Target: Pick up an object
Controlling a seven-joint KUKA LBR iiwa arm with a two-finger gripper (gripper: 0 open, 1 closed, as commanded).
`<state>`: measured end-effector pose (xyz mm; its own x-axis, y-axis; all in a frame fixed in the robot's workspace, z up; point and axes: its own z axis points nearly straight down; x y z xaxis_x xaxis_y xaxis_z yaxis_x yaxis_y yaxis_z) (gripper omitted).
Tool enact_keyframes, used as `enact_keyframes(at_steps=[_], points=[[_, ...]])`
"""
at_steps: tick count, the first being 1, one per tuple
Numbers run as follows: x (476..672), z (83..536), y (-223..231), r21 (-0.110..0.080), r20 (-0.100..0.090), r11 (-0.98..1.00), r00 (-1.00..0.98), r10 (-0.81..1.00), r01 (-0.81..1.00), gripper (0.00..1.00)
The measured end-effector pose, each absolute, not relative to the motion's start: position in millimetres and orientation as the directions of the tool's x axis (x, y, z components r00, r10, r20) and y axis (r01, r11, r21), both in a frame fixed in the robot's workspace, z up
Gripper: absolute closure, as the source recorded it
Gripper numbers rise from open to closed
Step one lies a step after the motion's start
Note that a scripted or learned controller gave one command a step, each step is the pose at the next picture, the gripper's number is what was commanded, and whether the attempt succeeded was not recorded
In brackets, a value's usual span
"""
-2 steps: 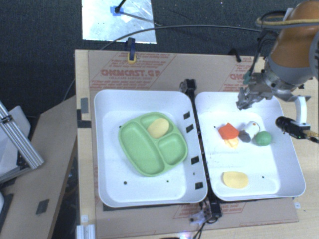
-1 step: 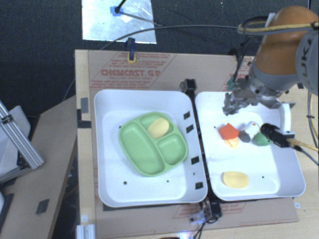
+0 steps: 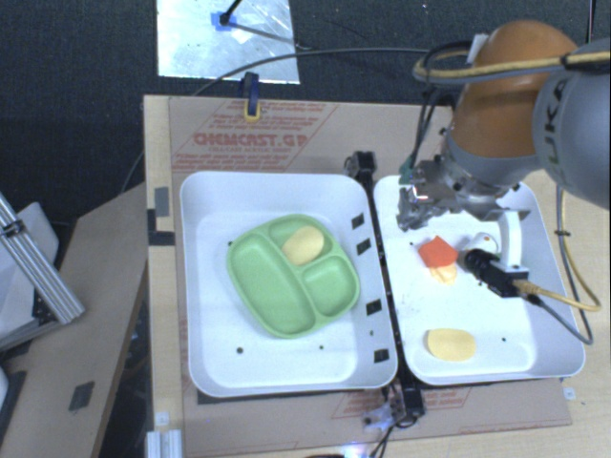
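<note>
Orange block (image 3: pixel 437 252): lies in the right bin (image 3: pixel 544 351), upper middle, touching a small yellow piece (image 3: pixel 445 274) at its lower side. Claw (image 3: pixel 416 208): just above and left of the block, over the same bin; open or closed cannot be told. Yellow oval (image 3: pixel 450 344): near the right bin's front wall, apart from the block. Left bin (image 3: pixel 210 256): holds a green divided tray (image 3: pixel 277 294), tilted, with a pale yellow item (image 3: pixel 304 245) in its upper compartment. Tabletop (image 3: pixel 105 246): carries both bins.

The arm (image 3: pixel 535 93) runs off the right edge, covering the right bin's (image 3: pixel 544 351) far rim (its top corner)
</note>
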<state>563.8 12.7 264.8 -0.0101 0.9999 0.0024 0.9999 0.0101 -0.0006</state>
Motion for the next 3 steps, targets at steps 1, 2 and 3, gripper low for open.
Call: enact_keyframes(at_steps=[1, 2, 3], points=[[546.7, 261, 59, -0.001, 0.002, 0.009, -0.009, 1.000, 1.000, 1.00], [519.4, 243, 105, -0.002, 0.002, 0.009, -0.009, 1.000, 1.000, 1.00], [520.8, 244, 102, 0.001, 0.001, 0.003, -0.003, 1.000, 1.000, 0.00]])
